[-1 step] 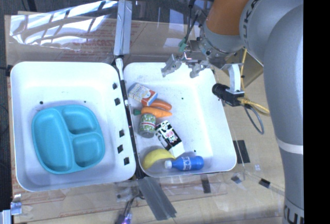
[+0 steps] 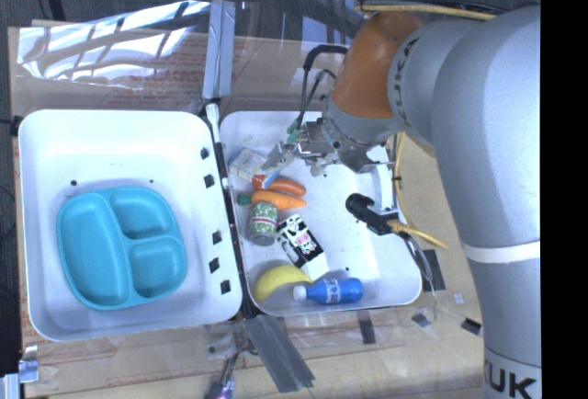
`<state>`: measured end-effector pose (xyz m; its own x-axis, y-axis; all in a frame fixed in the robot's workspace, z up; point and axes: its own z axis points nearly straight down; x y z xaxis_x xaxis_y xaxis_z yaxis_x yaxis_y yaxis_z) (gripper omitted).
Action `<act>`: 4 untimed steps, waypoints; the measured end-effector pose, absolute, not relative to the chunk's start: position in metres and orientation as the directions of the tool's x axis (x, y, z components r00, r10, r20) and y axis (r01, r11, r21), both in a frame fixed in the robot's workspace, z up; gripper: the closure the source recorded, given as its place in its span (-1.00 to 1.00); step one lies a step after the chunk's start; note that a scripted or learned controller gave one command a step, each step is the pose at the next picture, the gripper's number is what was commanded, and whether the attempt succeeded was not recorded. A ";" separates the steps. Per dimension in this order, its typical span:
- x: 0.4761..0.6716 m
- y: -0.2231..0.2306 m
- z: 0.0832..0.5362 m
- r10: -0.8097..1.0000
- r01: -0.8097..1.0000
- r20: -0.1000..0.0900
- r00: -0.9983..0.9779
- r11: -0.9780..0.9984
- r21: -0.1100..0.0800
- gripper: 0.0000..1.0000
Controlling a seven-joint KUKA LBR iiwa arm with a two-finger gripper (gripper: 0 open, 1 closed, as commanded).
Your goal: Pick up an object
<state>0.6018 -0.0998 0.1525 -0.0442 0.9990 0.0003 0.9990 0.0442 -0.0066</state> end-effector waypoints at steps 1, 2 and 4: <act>0.572 -0.119 0.092 0.998 0.998 0.001 -0.059 0.059 -0.003 -1.00; 0.534 -0.106 0.091 0.997 0.997 0.001 -0.080 0.080 -0.004 -1.00; 0.569 -0.053 0.231 0.995 0.995 0.000 -0.103 0.103 0.000 1.00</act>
